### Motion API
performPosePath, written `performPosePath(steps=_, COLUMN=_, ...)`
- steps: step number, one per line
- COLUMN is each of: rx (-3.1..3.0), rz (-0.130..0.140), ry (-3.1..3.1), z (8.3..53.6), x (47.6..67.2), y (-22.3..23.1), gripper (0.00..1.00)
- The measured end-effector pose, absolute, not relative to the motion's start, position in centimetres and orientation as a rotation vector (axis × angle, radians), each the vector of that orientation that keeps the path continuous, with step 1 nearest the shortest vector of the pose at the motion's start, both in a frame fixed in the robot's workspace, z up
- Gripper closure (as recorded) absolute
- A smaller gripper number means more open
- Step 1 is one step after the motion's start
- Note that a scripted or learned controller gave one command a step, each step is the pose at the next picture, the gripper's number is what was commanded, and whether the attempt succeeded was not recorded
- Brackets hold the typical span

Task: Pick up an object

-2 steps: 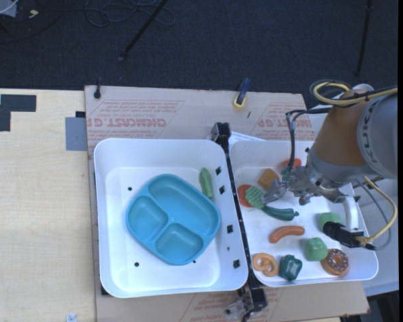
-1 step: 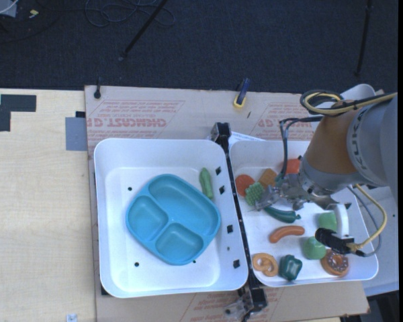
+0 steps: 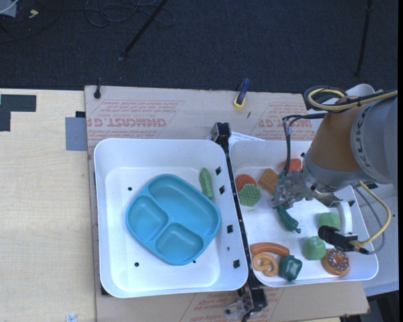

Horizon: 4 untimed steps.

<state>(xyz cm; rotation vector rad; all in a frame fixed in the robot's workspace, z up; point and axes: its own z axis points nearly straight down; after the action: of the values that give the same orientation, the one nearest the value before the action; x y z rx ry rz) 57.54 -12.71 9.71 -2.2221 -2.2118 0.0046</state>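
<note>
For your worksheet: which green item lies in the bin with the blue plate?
The long green pod beside the blue divided plate; the other green items share the arm's bin.

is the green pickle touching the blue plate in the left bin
Apart. The camera view shows the green pickle lying by the left bin's right wall, with a strip of white bin floor between it and the blue plate.

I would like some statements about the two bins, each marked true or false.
1. The blue divided plate lies in the left bin. True.
2. A green pod-shaped toy lies in the left bin beside the plate. True.
3. The tool is above the left bin. False: it is over the right bin.
4. The chocolate doughnut rests on the blue plate. False: it lies in the right bin, near its front right corner.
</note>
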Motion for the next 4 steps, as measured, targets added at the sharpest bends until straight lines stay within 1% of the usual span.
performPosePath(steps=1, rx=-2.231, rz=0.000, ry=-2.213, z=14.2, x=57.7, y=-13.6, gripper=1.00)
performPosePath(steps=2, rx=-2.232, rz=-0.002, ry=-2.214, z=20.3, x=57.5, y=-14.4, gripper=1.00)
performPosePath(steps=3, rx=-2.224, rz=0.000, ry=-2.218, z=22.9, x=57.5, y=-14.5, gripper=1.00)
performPosePath(steps=4, rx=-2.214, rz=0.002, ry=-2.222, z=23.6, x=56.8, y=-9.6, gripper=1.00)
